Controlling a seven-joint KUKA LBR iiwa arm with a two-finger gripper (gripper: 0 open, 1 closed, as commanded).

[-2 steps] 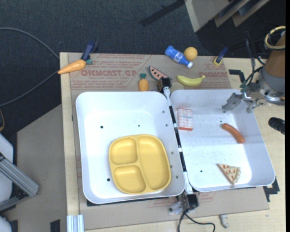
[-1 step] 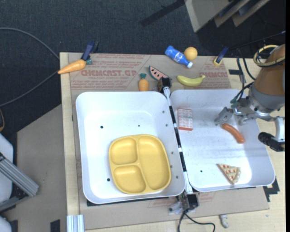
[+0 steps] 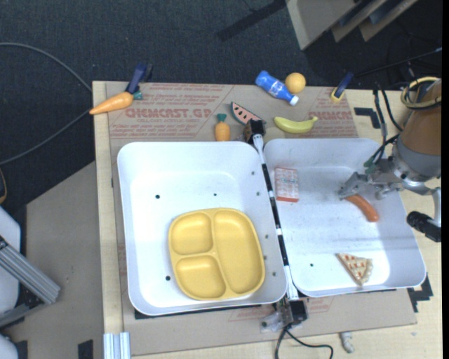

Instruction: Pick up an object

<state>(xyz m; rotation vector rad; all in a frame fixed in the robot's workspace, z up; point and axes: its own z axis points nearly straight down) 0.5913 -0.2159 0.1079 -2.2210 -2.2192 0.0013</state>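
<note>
The gripper (image 3: pixel 360 188), fingers spread and holding nothing, is hovering over the orange sausage (image 3: pixel 364 207); it should be centring, descending, then closing

Dark blue-grey carpet (image 3: pixel 105 35) covers the floor around the counter (image 3: pixel 105 231), whose top is pale wood with a brown printed cardboard sheet (image 3: pixel 182 105); a thin cable (image 3: pixel 49 59) curves across the carpet at upper left; a beige cabinet (image 3: pixel 351 17) stands at upper right; light is even and soft.
</note>
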